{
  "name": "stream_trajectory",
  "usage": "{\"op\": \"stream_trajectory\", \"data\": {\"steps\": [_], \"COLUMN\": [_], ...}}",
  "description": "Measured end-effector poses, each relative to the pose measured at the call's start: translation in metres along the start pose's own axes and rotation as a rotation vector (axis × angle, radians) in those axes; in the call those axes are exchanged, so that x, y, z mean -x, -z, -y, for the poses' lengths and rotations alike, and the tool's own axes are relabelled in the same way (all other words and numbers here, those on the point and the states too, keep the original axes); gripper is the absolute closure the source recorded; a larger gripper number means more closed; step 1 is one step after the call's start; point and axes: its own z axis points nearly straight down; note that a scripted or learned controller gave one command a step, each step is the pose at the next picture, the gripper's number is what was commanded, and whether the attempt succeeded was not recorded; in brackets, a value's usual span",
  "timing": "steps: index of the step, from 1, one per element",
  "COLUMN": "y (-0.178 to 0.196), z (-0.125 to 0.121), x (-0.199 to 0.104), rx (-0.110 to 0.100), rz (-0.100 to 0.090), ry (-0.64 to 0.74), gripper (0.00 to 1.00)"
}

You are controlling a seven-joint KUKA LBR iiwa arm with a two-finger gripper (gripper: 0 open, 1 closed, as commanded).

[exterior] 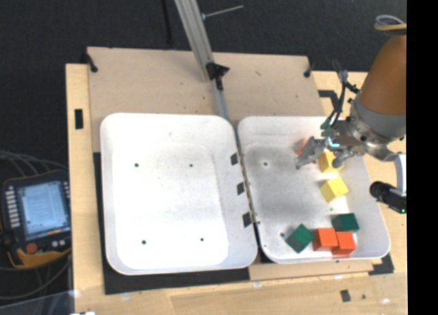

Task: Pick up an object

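Note:
My gripper hangs over the upper part of the right bin, under the grey wrist with the orange band. It is open, its fingers spread wide. A small yellow block lies in the gap between them, and neither finger visibly touches it. A small orange piece shows just beside the left finger. A second yellow block lies a little below the gripper on the bin floor.
Along the right bin's front edge sit a green block, two orange blocks and another green block. The left bin adjoins on the left. A slanted metal pole stands behind the bins.

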Motion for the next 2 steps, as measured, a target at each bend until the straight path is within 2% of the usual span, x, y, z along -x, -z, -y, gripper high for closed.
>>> {"op": "stream_trajectory", "data": {"steps": [1, 2], "y": [0.003, -0.059], "z": [-0.001, 0.002], "x": [0.000, -0.004], "rx": [0.006, -0.001], "rz": [0.001, 0.002], "ry": [-0.001, -0.004], "gripper": [0.00, 0.00]}}
